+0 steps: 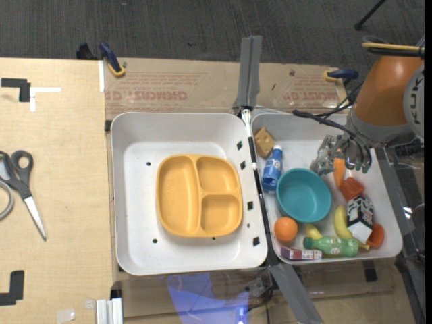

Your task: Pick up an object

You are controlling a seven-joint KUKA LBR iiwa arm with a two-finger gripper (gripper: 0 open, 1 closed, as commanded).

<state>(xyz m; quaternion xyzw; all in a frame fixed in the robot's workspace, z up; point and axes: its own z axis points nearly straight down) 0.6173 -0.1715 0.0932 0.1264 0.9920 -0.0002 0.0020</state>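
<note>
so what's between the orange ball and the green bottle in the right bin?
A small yellow piece sits between the orange ball and the green bottle, seen in the camera view.

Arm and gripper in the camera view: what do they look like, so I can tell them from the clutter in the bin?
The arm shows a rounded orange band beside a pale grey housing. Thin black cables loop off it. The gripper is small, metallic grey, with dark fittings.

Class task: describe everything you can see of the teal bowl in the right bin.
The teal bowl is round, deep and smooth, plastic by its look, standing upright with nothing inside. It sits mid-way in the right bin, among other things: a blue bottle on the camera view's left, an orange ball and a banana close to its near rim.
</note>
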